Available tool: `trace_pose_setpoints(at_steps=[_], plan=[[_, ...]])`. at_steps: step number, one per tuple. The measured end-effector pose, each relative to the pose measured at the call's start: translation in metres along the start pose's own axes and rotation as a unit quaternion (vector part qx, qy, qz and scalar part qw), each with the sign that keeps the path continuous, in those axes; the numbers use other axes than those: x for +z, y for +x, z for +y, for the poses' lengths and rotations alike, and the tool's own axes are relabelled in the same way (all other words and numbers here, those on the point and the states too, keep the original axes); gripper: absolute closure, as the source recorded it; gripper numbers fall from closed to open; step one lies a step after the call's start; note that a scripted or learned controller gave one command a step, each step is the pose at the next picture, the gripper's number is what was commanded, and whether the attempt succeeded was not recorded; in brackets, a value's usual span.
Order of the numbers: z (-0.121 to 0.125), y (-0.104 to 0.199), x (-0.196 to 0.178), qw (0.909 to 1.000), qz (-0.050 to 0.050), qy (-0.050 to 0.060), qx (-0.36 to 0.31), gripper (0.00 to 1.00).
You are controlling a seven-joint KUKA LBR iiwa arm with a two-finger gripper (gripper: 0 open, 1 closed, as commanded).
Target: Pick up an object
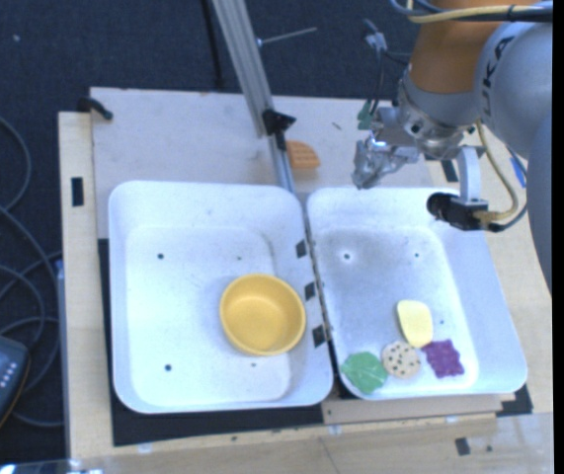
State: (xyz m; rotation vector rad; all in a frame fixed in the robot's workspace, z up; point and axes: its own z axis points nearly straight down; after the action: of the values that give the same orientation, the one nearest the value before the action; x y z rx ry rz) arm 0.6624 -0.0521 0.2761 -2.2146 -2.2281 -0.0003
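**Gripper raised at the far rim, nothing taken yet**

Start at the two-finger gripper (pixel 368 171): you see it hanging above the far edge of the right-hand shallow white bin (pixel 479 294), its grey tip blurred against the bench, so you cannot tell how far the jaws stand apart. Nothing shows between them. I judge it is parked high so the camera keeps an open look at the contents.

Working outward from that bin's far rim, its middle floor is bare; the candidates cluster at its near edge. There you find a pale yellow oval piece (pixel 414 321), and nearer still a green round piece (pixel 363 370), a tan speckled cookie-like disc (pixel 400 359) and a purple lumpy piece (pixel 444 357), the last three touching or nearly so. That crowding could make a clean grasp awkward.

Beside this bin, the left bin (pixel 143 265) holds a yellow plastic bowl (pixel 261 313), upright and alone.
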Motion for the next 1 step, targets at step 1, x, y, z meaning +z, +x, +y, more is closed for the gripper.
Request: trace_pose_setpoints(at_steps=[1], plan=[[-0.0149, 0.0404, 0.0121, 1.0, -0.001, 0.0, 0.001, 1.0]])
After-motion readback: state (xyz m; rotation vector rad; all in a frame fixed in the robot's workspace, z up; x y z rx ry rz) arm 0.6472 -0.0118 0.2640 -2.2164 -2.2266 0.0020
